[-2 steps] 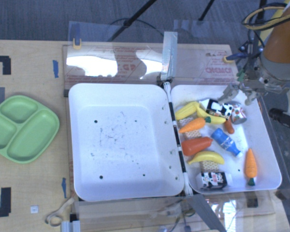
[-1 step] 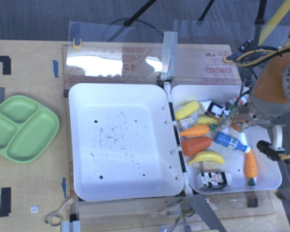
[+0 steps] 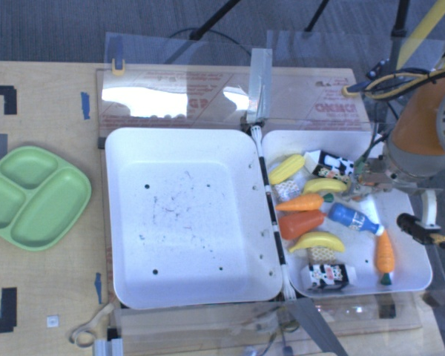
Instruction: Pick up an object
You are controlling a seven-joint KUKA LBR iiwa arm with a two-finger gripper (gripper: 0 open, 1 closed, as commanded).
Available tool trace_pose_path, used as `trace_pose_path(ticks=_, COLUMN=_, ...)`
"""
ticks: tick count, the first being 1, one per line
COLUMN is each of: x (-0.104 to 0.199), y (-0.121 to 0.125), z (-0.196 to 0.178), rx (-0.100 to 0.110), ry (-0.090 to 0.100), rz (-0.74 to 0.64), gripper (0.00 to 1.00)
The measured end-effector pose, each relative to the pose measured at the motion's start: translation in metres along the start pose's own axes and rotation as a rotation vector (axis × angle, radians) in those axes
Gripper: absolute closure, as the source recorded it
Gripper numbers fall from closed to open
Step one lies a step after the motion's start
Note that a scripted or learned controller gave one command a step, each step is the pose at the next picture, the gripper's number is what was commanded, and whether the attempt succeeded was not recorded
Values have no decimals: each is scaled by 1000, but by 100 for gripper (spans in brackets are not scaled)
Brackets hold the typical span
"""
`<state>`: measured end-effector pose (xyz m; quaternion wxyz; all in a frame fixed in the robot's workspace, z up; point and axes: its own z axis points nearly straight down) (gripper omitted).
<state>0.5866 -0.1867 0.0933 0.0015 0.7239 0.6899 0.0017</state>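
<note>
My claw (image 3: 363, 180) sits low in the right bin (image 3: 419, 273), its grip state unclear to me, beside a banana (image 3: 325, 186) and blue bottle (image 3: 354, 218); I should settle squarely over one item before squeezing.

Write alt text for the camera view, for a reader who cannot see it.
A grey robot arm reaches in from the right, its gripper low over the right white bin, which holds toy bananas, carrots and a blue bottle. A green divided plate sits on the wooden bench at far left.
</note>
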Motion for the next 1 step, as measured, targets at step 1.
trace_pose_path(ticks=1, x=99, y=5, z=-88, rx=8, ry=0, rz=120, gripper=100)
